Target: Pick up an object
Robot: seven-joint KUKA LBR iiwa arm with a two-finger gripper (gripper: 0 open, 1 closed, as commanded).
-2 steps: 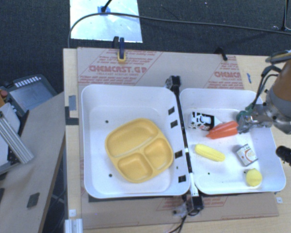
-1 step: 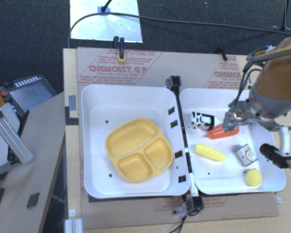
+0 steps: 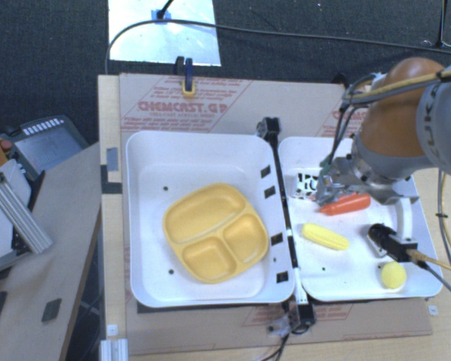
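Observation:
In the right bin [image 3: 346,284], an orange carrot [image 3: 348,204] lies slantwise near the middle. My gripper [image 3: 327,194] is low in this bin, right at the carrot's left end and touching or nearly touching it. Whether the carrot is gripped cannot be told, as the wrist and arm cover that spot from the right. A yellow corn cob [image 3: 325,237] lies in front of the carrot. At the bin's front right corner sits a small yellow lemon [image 3: 393,275].
A yellow divided plate [image 3: 214,232] lies in the left bin [image 3: 154,164]. A small black-and-white patterned thing [image 3: 307,181] sits just left of the gripper. A black divider [image 3: 279,201] runs between the bins. Grey equipment stands off the bench at far left.

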